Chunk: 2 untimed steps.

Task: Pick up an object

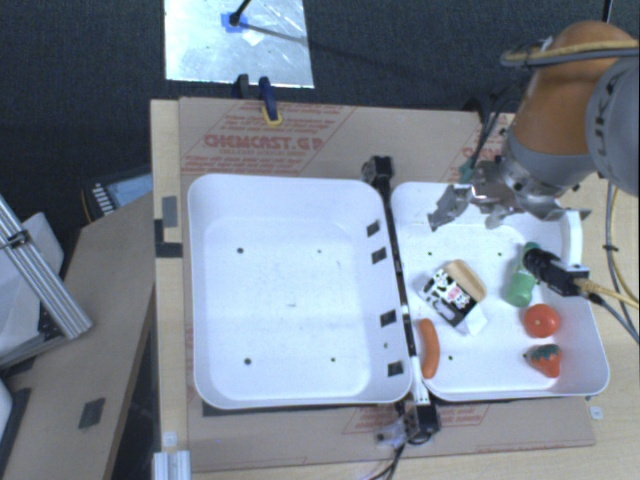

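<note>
My gripper (470,214) hangs over the back part of the right bin (500,383), its two grey fingers spread open with nothing between them. In front of it in that bin lie a black-and-white packet with a tan block (455,290), an orange sausage-shaped piece (429,348) by the left wall, a green object (519,286), a red tomato (541,320) and a red-orange piece with a green top (543,360). None of them touches the fingers.
The left bin (215,298) lies beside the right one, with a black divider strip (392,268) between them. A black fitting with a cable (548,271) sticks out under the arm near the green object. A shiny sheet (238,28) lies behind the bench.
</note>
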{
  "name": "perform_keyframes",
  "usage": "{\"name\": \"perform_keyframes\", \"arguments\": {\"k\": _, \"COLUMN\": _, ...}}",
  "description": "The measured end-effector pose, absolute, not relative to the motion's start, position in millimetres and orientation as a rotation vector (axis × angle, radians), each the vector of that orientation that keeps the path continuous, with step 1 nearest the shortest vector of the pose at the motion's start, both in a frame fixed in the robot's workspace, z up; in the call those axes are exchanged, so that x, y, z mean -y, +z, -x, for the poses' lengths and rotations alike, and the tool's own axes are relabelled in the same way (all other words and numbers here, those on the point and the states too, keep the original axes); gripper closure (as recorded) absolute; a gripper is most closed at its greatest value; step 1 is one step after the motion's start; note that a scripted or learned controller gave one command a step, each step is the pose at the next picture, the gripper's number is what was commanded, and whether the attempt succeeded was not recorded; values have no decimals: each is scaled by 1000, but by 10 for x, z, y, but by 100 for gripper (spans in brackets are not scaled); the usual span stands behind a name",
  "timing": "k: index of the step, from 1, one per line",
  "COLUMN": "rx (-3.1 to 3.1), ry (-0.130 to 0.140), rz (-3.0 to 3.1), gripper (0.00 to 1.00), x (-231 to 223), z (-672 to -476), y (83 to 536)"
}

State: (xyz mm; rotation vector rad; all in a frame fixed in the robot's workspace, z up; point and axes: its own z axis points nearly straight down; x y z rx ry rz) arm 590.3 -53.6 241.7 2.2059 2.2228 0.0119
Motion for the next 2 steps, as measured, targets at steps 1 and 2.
{"name": "perform_keyframes", "arguments": {"k": 1, "rx": -2208, "ry": 2, "rz": -2227, "gripper": 0, "x": 1216, "z": -4854, "y": 2961}}
{"name": "perform_keyframes", "arguments": {"k": 2, "rx": -2225, "ry": 4, "rz": -2211, "gripper": 100, "x": 1166, "z": -4901, "y": 3035}}
